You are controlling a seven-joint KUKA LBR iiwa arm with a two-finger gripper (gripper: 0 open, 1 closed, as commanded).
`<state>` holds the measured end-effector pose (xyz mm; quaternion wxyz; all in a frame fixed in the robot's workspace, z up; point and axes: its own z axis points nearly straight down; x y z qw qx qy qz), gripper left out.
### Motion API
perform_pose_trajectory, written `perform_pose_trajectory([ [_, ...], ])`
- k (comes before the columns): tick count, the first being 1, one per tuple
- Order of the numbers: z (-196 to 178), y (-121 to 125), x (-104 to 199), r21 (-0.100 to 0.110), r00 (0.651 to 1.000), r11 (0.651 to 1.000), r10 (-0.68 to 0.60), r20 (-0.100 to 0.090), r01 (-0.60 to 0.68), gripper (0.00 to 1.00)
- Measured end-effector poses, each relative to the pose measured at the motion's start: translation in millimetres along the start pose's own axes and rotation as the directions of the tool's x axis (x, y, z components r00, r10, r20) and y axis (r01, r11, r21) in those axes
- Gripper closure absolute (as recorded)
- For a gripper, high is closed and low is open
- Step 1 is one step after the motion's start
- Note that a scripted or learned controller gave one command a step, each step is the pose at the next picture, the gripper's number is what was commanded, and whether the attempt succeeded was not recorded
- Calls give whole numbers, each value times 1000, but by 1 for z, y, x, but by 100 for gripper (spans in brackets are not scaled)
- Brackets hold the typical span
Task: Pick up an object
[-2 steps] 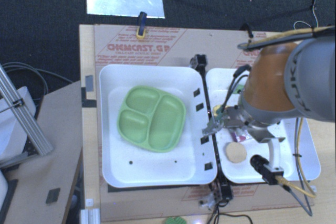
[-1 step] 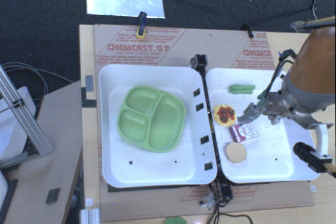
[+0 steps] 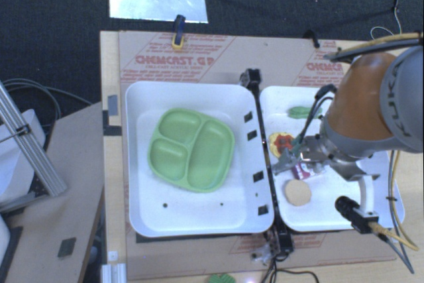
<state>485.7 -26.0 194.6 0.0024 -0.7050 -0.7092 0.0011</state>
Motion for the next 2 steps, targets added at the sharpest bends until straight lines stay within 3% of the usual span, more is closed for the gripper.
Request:
perform_pose_trajectory([
  [1,11,22,-29,-7,1000,1000,7,3,-7,0],
  [2,110,47,-64,-14,1000,1000,7,7,-7,0],
])
